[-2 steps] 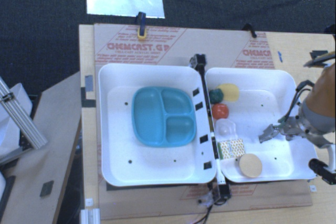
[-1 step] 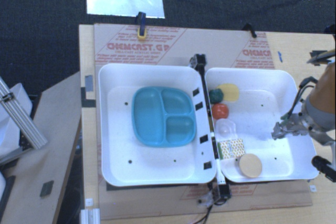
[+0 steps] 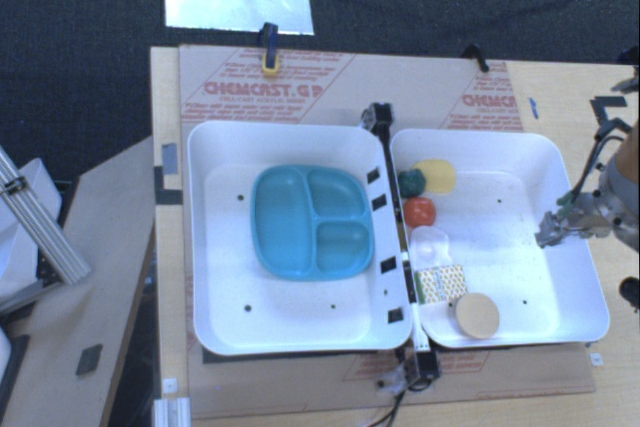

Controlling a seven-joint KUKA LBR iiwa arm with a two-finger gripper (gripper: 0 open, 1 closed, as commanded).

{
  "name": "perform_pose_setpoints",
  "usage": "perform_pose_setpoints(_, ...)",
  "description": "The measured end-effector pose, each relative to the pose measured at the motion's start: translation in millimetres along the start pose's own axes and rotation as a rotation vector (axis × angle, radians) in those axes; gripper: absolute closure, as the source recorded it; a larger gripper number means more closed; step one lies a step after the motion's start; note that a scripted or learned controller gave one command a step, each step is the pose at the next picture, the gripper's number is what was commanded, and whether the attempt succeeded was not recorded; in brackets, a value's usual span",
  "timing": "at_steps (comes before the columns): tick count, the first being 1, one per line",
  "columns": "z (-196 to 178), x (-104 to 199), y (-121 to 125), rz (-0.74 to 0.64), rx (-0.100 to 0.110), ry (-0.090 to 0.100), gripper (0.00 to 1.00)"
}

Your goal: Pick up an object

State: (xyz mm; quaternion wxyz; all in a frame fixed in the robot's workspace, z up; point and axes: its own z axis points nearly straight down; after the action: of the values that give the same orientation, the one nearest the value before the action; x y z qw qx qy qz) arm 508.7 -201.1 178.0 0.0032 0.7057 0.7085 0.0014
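While several small things lie grouped along the left wall of the right bin (image 3: 520,155), none of them is between the fingers of the tool (image 3: 553,230). A yellow piece (image 3: 438,175) sits nearest the far end, with a dark green piece (image 3: 411,182) touching its left side. Just in front of those lies a red ball (image 3: 419,211), then a clear plastic cup (image 3: 430,243), then a checked packet (image 3: 441,282), and a round wooden disc (image 3: 477,315) closest to the near rim. The tool hangs over the right edge of that bin, well apart from the group; its tips look small and blurred, so whether they stand apart or together cannot be told. In the left bin (image 3: 225,215) a blue divided plate (image 3: 310,220) lies flat near the middle. Both bins rest on a cardboard sheet (image 3: 330,90) spread over the tabletop (image 3: 165,85).
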Motion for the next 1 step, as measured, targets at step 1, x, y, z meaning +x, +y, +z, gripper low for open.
perform_pose_setpoints(1, -43.8, -3.0, -0.5, 0.0, 0.001, 0.0, 1.0)
